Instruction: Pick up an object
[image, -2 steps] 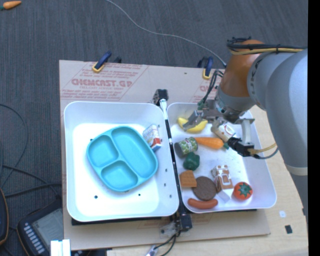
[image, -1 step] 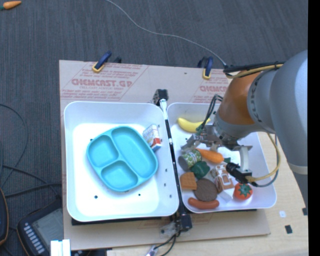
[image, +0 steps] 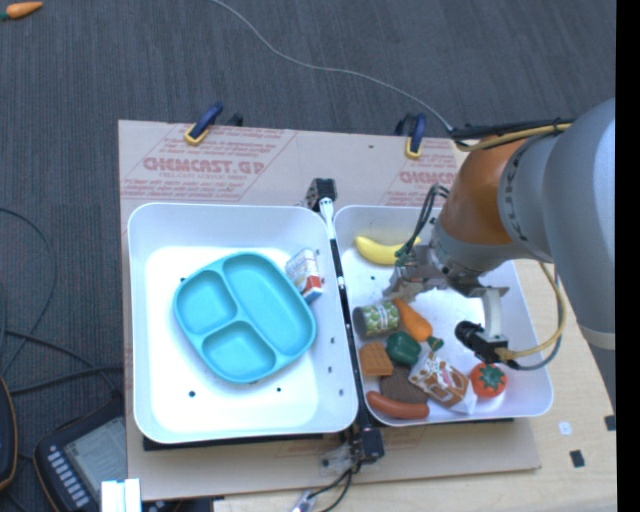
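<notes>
Here the gripper (image: 408, 283) sits low over the right bin (image: 530, 400), its tip just above the orange carrot (image: 415, 322), which serves as the reference point for everything below; whether the tool is spread or pressed together cannot be told, and nothing is seen pinched in it. The grey arm (image: 570, 190) with its orange band (image: 480, 195) extends up and to the right of the carrot. Touching the carrot on its left lies a green can (image: 378, 318) on its side. Above and to the left of the carrot lies a yellow banana (image: 378, 249). Just below the carrot sits a green pepper (image: 402, 347), with a brown cracker (image: 375, 359) to that pepper's left. Further below the carrot lie a printed snack packet (image: 438, 380) and a sausage (image: 397, 405) at the bin's near wall. Below and to the right of the carrot rests a red tomato (image: 488, 381). Well to the left of the carrot, the left bin (image: 160, 420) holds a blue divided plate (image: 243, 316) and a small carton (image: 306, 272) beside the plate's upper right edge.
</notes>
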